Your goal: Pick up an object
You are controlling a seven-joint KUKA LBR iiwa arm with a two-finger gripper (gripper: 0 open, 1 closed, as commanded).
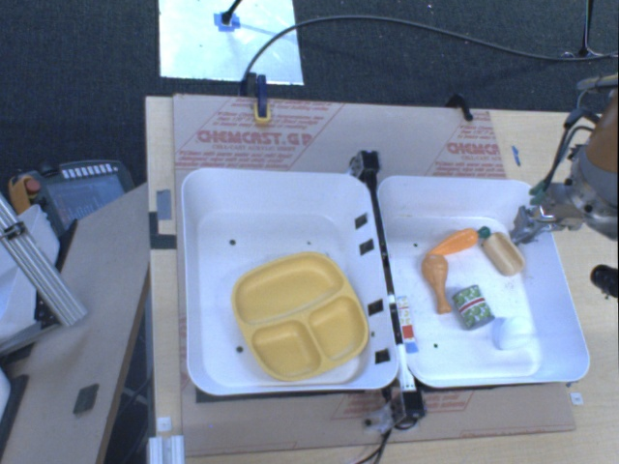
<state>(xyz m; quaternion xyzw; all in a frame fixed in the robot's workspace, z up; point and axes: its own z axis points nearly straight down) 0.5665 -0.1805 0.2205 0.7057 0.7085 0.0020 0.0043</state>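
- Right shallow white plastic bin (556,356) holding all the pickable stuff, clustered toward the middle and far-right side, so plenty to choose from.
- Small orange carrot-shaped toy (456,243) lying flat, touching the top of a tan plastic drumstick toy (437,280) that runs down from it.
- Beige rounded bread-roll-looking piece (503,254) just beside the carrot tip, nearest the bin's right wall and nearest the arm.
- Little green-and-white printed can (473,306) tipped over on its side, beside the drumstick; pale white rounded lump (510,333) just below it, hard to make out against the bin floor.
- Two-finger metal gripper (535,218) hanging over the right bin's far-right rim, close to the bread piece but nothing between the fingers; honestly can't tell how far apart they sit, too small and blurry.
- Left shallow white bin (208,201) carrying a smooth yellow plastic three-compartment tray (300,314), sitting flat, glossy, well apart from the gripper.
- Probably lining up for the bread piece, since closest. Smooth rounded shapes, so slipping looks like the risk.
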